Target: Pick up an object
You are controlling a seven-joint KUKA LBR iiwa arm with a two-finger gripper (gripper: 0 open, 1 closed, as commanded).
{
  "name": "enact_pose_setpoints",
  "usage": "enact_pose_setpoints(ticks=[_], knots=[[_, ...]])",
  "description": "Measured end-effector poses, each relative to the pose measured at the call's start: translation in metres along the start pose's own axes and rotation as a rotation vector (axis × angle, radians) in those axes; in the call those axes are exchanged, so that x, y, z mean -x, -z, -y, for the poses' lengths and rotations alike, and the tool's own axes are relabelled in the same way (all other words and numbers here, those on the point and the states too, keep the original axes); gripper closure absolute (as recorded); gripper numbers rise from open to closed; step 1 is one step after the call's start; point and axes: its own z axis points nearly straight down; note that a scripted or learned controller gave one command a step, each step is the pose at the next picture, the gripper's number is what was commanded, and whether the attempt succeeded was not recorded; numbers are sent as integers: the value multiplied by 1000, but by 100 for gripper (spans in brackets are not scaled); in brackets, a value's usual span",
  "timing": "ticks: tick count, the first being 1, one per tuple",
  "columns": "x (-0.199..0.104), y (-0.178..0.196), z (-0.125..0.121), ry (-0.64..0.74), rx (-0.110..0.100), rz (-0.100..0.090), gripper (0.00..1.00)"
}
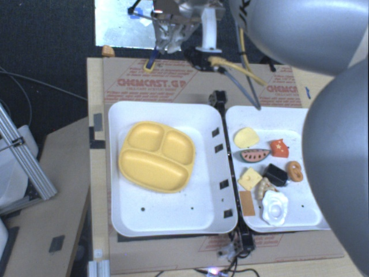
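Your hand (168,39) hovers well away from the right bin (302,209) — open or shut, you cannot tell — where tightly packed food toys (254,154) could make it snag two.

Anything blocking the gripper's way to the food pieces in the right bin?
Nothing visible. The gripper sits over the cardboard behind the left bin; the food pieces lie uncovered in the right bin.

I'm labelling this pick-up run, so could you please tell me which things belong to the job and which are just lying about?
Job: tool; left bin with tray; right bin with watermelon slice, fried egg, pretzel, black block.
Lying about: cardboard; metal frame; orange bit.
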Motion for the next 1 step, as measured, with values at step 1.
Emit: enact_pose_setpoints(ticks=[1], knots=[[21,113,-1,-4,-6,3,100]])
